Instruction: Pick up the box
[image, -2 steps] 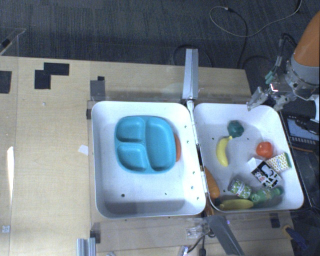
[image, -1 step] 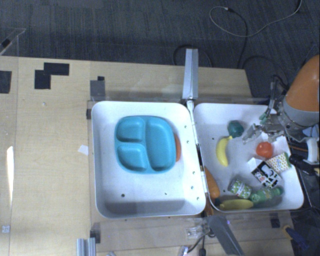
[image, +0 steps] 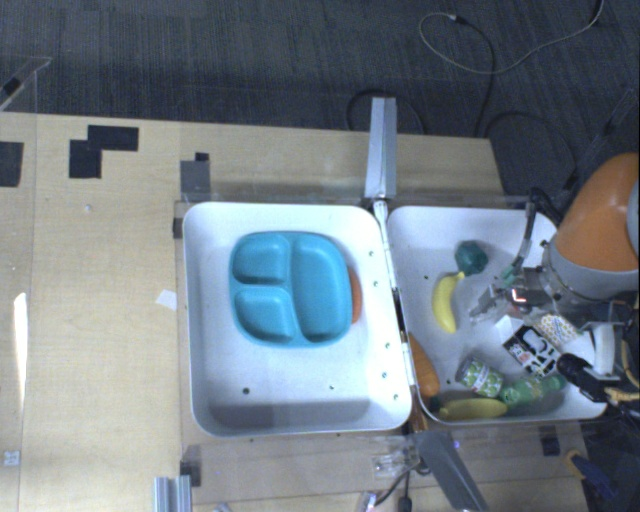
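End effector (image: 497, 299) over R bin (image: 415, 235) w/ banana (image: 445, 302), box (image: 533, 345).

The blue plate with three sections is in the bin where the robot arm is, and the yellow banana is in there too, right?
Not quite. The camera view shows the blue plate in the left bin, away from the arm. The banana does lie in the right bin, where the gripper is.

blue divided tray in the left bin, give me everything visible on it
The blue divided tray is a turquoise, plastic-looking rounded rectangle with three compartments: two small ones on its left, one long one on its right. It lies flat in the upper middle of the left bin, slightly rotated. An orange object peeks from under its right edge.
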